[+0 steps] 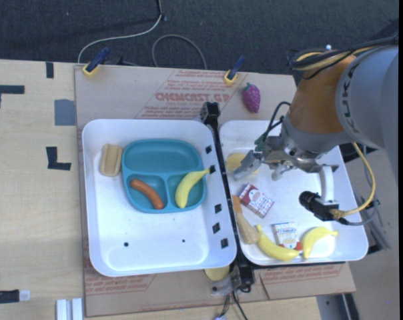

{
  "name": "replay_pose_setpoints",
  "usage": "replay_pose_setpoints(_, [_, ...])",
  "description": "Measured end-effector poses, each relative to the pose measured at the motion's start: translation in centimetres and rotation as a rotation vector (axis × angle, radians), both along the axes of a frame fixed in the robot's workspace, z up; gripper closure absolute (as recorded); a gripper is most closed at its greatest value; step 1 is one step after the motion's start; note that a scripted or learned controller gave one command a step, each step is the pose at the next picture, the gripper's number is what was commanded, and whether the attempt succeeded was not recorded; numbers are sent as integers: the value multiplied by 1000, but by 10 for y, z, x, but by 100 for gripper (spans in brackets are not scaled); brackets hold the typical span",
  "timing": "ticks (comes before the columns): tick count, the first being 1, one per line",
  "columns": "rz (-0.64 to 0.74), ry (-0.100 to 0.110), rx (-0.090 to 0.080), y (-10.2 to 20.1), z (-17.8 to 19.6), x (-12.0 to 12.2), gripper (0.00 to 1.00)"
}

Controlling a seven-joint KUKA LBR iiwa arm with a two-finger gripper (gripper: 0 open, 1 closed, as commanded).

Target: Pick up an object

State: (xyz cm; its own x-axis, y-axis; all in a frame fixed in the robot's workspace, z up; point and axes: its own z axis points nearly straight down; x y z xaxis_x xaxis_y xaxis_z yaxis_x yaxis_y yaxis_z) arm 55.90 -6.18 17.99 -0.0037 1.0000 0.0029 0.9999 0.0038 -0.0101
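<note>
Left bin [105, 245]: glossy white plastic, shallow, rounded corners. In it a teal compartment plate [158, 157], smooth and moulded, carrying a sausage [147, 193] in its lower-left well and a curved yellow banana [187, 186] across its right well. A tan bread-like slice [110, 159] lies just left of the plate.

Right bin [351, 199]: red-and-white packet [256, 201], a small printed carton [285, 234], and two more yellow bananas [277, 248] [315, 239] near the front wall. A knobbly purple grape bunch [251, 97] sits on the cardboard surface behind.

Arm enters from right, wrist bent down over the right bin. Hand [263, 167] metal fingers spread apart, nothing between them, low above the bin's rear left.
</note>
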Motion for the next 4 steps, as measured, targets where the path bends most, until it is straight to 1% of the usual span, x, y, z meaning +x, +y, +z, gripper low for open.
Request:
replay_pose_setpoints(1, [-2, -8, -3, -3, 14, 3, 100])
replay_pose_setpoints(2, [0, -1, 0, 53, 3, -78, 100])
replay_pose_setpoints(3, [-6, -15, -6, -9, 59, -35, 100])
replay_pose_setpoints(4, [2, -8, -3, 54, 1, 5, 100])
